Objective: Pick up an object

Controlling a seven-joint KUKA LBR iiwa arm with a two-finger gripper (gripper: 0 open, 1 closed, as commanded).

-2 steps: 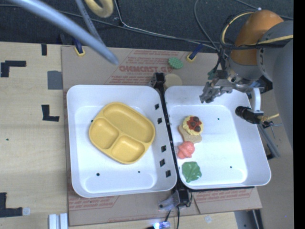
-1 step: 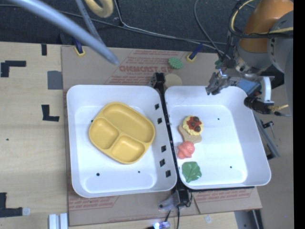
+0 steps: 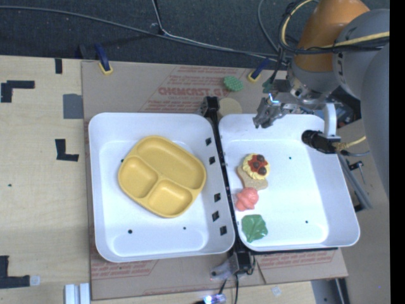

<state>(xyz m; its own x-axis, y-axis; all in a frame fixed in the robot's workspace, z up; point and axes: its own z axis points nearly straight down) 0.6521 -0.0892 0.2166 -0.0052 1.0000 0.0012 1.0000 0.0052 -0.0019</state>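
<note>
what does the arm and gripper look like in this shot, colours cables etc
The arm has a smooth grey casing with a rounded orange band above the wrist. Thin yellowish and dark cables loop around that orange section. Below it sits a cluttered wrist of dark and metallic parts, ending in a small dark gripper with grey metal. A white bracket and a black cylindrical piece stick out beside the wrist.

Right bin (image 3: pixel 329 233): three items crowd its left wall in a near-to-far line, the green piece (image 3: pixel 254 227) nearest, the pink piece (image 3: pixel 247 199) in the middle, the small tart (image 3: pixel 255 168) farthest. Gaps between them are narrow. The floor to their right lies open up to the right wall.

Left bin (image 3: pixel 104 233): the yellow divided plate (image 3: pixel 162 176) occupies the centre, leaving bare margins along all four walls.

The gripper (image 3: pixel 269 116) hangs over the right bin's far-left corner.
</note>
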